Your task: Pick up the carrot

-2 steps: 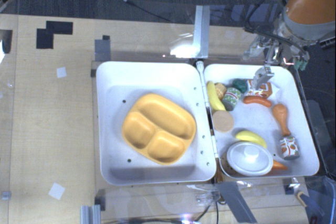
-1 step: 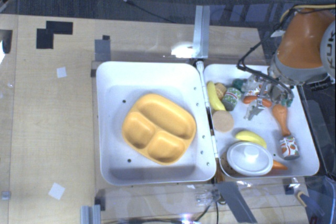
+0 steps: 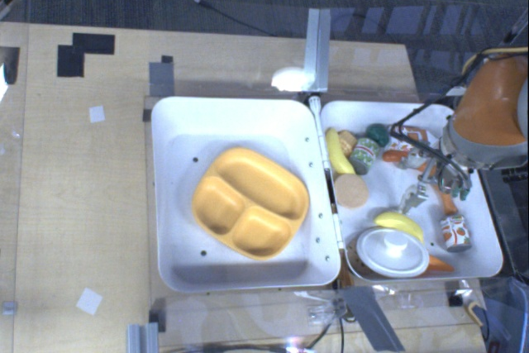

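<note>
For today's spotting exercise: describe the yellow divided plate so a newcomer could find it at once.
Start with the two white bins side by side; take the left bin. The yellow divided plate lies near its middle, alone there. Its three shallow compartments and rounded shape set it apart from the small clutter in the right bin.

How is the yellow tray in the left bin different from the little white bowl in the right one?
The yellow tray is large, squarish with rounded corners and split into compartments; the white bowl is small, round and undivided. The tray lies alone in the left bin; the bowl sits crowded among toy foods in the right bin, touching a banana. Both are dishes lying open side up.
</note>
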Available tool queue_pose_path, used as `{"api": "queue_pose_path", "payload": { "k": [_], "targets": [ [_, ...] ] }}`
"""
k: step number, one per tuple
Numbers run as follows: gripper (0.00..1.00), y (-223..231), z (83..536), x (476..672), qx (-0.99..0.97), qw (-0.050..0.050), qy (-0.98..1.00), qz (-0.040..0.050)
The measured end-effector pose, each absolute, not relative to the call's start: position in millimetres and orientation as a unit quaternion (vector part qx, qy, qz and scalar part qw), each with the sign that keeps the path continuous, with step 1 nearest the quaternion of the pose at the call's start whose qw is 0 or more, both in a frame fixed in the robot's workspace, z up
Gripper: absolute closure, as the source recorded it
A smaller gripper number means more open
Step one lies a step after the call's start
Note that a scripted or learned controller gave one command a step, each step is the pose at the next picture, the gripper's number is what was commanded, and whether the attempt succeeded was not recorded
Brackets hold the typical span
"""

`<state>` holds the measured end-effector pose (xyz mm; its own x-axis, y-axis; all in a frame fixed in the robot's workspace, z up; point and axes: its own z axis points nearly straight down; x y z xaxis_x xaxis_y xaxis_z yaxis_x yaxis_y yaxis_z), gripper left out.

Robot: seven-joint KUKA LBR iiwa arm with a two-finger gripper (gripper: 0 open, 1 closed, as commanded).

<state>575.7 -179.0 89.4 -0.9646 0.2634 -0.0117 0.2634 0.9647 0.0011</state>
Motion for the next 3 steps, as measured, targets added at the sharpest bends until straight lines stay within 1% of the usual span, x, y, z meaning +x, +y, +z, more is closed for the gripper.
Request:
{"api": "queue_pose_path", "payload": {
  "k": [1,2,3],
  "targets": [
    [0.00,-142,89,590.1,0.253,0.006,0.967,0.0009],
    [0.00,-142,88,609.8,0.398,0.005,0.917,0.0015],
    [0.00,-156,110,587.4,0.557,0.003,0.830,0.0015]
  ]
}}
